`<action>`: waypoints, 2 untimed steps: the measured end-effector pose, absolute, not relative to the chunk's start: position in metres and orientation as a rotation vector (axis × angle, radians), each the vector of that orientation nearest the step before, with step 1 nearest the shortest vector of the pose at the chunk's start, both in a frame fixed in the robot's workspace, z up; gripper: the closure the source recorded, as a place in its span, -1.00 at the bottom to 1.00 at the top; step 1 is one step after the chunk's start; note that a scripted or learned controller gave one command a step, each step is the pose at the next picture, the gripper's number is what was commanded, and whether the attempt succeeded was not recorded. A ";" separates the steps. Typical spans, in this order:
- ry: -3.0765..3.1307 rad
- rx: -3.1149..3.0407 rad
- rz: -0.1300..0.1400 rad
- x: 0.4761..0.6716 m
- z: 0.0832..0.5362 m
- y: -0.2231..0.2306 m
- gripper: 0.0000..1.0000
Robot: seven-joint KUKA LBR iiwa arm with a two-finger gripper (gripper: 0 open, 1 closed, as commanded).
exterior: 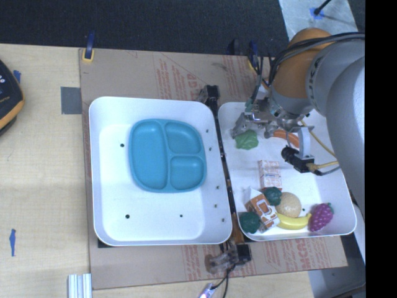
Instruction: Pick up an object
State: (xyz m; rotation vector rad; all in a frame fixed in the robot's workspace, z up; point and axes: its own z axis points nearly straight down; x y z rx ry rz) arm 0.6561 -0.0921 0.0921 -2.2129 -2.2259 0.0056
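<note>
Camera view: red print runs across the cardboard [167,73] under both bins, too small for me to read, and the small packet [270,174] has a blurred label. My fingers [247,128] hang at the right bin's [329,194] twelve o'clock end, just above a green toy [247,141]. Apart or together, I cannot tell. A banana [291,222] and grapes [321,216] lie at six o'clock.

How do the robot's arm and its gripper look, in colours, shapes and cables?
The thick, rounded grey arm carries an orange band above the wrist. Thin black cables loop over that band. The small gripper is of dull grey metal, with angular parts.
</note>
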 end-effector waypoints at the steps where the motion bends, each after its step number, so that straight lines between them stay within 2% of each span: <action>1: -2.224 -2.218 0.002 0.656 0.092 -0.113 -1.00; 2: -2.225 -2.217 0.003 0.657 0.103 -0.113 1.00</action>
